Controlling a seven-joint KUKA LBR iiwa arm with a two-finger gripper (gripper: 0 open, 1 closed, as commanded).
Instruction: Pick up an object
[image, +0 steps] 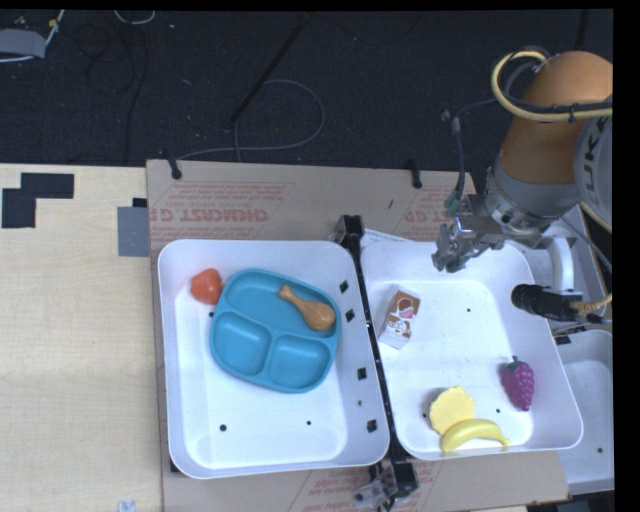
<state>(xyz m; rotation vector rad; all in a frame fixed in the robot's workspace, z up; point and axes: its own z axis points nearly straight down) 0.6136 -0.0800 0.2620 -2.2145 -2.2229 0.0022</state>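
- The gripper (452, 252) hangs over the right bin's (470, 300) far edge; I cannot tell how its grasping end is set.
- Nearest pick: the small carton (400, 318) lying just below and left of it.
- Best to centre squarely over it before descending, clear of the divider (365, 330).

gripper (452, 252) low, apparently empty

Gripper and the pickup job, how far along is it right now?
Nothing looks picked up yet. The gripper hangs over the right bin's far edge with nothing between its fingers. The carton, grapes, banana and yellow piece all lie in that bin. Left: descend, grasp one, lift.
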